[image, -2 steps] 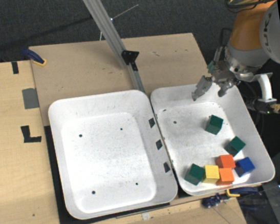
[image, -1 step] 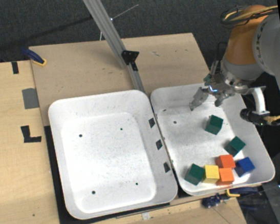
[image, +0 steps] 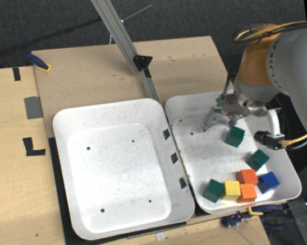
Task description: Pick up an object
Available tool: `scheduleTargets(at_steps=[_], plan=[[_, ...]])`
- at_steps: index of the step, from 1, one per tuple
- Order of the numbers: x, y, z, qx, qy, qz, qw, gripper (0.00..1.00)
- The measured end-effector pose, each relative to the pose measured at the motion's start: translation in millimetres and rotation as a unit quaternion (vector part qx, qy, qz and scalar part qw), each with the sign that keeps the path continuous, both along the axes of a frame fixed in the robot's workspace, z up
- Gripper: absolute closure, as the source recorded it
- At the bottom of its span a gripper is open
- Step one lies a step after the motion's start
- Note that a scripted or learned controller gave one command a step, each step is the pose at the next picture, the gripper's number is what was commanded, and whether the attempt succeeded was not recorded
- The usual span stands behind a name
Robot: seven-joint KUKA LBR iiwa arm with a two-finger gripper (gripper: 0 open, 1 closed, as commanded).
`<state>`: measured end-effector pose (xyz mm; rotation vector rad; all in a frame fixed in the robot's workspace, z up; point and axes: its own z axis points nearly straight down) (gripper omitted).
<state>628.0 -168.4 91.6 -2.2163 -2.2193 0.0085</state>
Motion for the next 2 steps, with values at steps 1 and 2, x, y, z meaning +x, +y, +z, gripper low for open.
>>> scheduleTargets(at_steps=[1,2], plan=[[2,1,14,0.0001,-0.003,0.001,1.0000,1.00],[3,7,76,-0.0002,-0.006,0.000,1.0000,1.00]])
